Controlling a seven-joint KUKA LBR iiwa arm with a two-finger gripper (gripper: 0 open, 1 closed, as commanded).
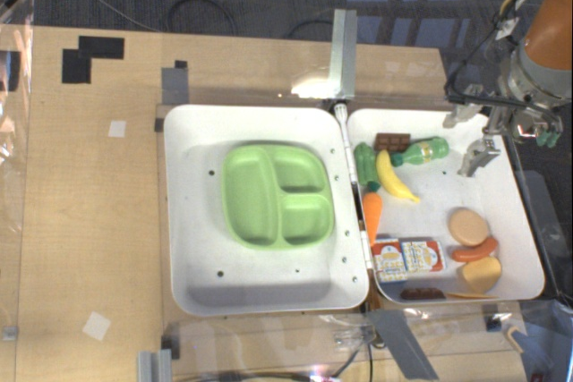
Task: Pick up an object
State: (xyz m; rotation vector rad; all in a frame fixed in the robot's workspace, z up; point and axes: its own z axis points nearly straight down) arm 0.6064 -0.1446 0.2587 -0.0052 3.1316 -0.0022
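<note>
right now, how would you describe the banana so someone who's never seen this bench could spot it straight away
Look in the right-hand white bin, the one crowded with toy food, not the bin holding the green tray. Near its upper left corner lies the banana, beside a green bottle and above an orange carrot. It is the only curved, bright yellow piece there.

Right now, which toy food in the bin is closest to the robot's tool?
The green bottle, lying on its side at the top of the right bin. The tool hangs just right of it; the banana and carrot lie farther left.
</note>
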